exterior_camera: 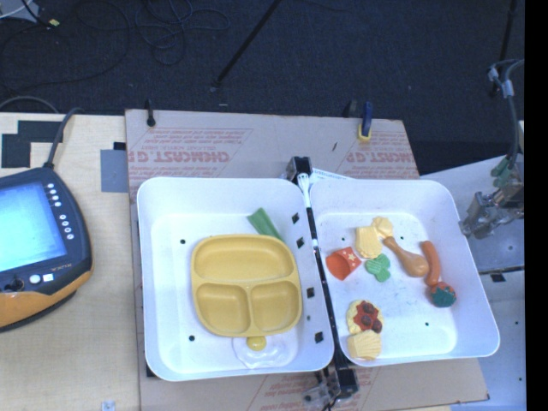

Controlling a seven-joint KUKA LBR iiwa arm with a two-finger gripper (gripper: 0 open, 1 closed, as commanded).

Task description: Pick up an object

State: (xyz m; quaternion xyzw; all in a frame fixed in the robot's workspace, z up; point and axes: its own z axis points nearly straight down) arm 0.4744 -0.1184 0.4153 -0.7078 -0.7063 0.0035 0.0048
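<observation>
my gripper [492,212] sits off the right bin's [467,221] right edge, over the bench; can't tell how it's set. right bin: carrot [434,272], drumstick [408,257], red piece [342,263], green piece [378,267], pizza slice [366,317], all loose. left bin [163,229]: yellow divided tray [246,282], green strip [265,223] just beyond it.

Two white bins sit side by side on the bench; the left bin [163,229] holds a yellow divided tray [247,282] with a green piece [265,223] just beyond its far edge; the right bin [462,315] holds scattered toy food: a red wedge [342,263], a green bit [378,268], a drumstick [406,257], a carrot [435,272]; a tablet-like pendant [34,242] lies at far left.
</observation>
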